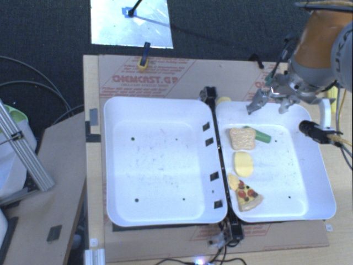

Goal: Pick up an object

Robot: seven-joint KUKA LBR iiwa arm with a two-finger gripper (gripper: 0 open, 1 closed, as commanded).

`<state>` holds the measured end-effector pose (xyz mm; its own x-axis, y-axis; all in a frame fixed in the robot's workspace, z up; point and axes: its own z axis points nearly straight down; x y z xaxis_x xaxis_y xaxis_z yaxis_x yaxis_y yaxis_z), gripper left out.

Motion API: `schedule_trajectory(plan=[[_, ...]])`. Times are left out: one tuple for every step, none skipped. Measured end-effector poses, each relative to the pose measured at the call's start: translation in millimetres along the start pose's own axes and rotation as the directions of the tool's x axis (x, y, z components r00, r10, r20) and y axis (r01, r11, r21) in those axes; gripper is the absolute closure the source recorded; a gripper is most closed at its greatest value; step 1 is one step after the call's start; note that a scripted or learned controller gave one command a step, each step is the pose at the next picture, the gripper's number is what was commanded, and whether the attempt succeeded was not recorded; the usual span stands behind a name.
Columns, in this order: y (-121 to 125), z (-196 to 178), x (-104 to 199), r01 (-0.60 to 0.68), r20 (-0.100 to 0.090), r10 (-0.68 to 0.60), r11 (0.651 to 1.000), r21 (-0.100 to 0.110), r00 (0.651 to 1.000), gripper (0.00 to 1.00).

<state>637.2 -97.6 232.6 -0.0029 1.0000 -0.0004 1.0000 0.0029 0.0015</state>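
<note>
Claw spread wide, holding nothing, above right bin rim (arm cut off at frame edge).

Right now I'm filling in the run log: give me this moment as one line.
stage: approach | end effector: open, above right bin far edge, holding nothing | right bin: toast, pizza slice

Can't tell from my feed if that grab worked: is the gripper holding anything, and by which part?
Nothing is held. The gripper hangs open over the right bin's far edge, fingers apart with only white bin between them.
</note>
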Motion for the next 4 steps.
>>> schedule_trajectory(plan=[[29, 115, 13, 0.004, -0.002, -0.004, 1.0, 0.007, 1.0, 0.0], [-95, 151, 12, -0.005, -0.003, 0.005, 1.0, 0.015, 1.0, 0.0], [-68, 79, 81, -0.003, -0.002, 0.003, 1.0, 0.001, 1.0, 0.0], [-70, -53, 36, -0.005, 0.003, 0.005, 1.0, -0.015, 1.0, 0.0]])
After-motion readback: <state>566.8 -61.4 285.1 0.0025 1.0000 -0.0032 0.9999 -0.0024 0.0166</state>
